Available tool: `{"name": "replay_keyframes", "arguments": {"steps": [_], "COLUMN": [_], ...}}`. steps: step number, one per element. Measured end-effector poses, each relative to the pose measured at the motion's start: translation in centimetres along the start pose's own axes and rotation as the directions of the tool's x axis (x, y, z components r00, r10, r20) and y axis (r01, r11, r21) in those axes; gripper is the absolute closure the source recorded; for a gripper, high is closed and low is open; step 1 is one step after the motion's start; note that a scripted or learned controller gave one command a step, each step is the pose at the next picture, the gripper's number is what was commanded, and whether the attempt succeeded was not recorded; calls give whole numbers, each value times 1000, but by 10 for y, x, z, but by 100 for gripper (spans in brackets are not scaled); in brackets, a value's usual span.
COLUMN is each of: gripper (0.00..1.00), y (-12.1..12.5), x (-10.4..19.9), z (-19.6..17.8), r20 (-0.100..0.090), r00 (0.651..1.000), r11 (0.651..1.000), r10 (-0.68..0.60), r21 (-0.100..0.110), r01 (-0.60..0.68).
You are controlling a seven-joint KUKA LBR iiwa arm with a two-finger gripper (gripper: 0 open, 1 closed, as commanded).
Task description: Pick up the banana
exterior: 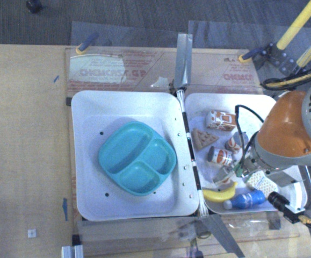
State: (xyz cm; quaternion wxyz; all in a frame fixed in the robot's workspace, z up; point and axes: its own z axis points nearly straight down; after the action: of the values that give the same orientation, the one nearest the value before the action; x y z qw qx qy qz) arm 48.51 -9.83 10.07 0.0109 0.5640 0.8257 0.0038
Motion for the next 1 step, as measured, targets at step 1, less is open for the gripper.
{"name": "replay_keyframes", "arguments": {"steps": [1], "gripper": [0], "y": [0], "x": [-4], "z": [7], "r20": [1], "r00": [1000], "r11": [1000], "r10": [17], "r21": [-3], "r01": [-17]}}
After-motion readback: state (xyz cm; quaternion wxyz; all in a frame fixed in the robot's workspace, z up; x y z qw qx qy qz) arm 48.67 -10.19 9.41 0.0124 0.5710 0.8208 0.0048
